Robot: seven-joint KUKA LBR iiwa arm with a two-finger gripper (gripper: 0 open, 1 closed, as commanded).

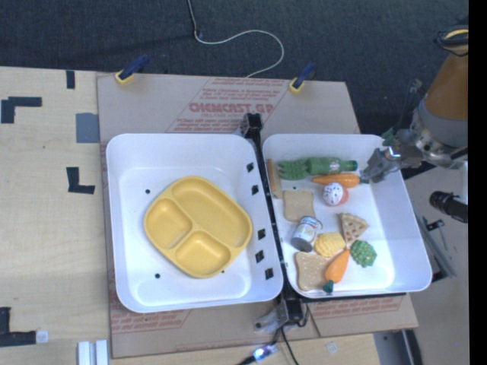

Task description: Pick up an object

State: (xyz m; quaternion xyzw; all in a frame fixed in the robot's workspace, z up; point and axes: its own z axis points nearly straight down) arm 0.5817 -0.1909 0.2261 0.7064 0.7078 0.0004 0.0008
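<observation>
Two white bins [122, 204] sit on cardboard. My gripper [378, 166] hovers by the right bin's rim; I cannot tell its spread.

Both white bins [125, 226] look like smooth plastic with a soft sheen — so does the yellow tray [198, 225]. The small can [305, 232] beyond the jaws gleams like metal. Beneath lies matt brown cardboard [221, 109] — printed, slightly rough.
</observation>
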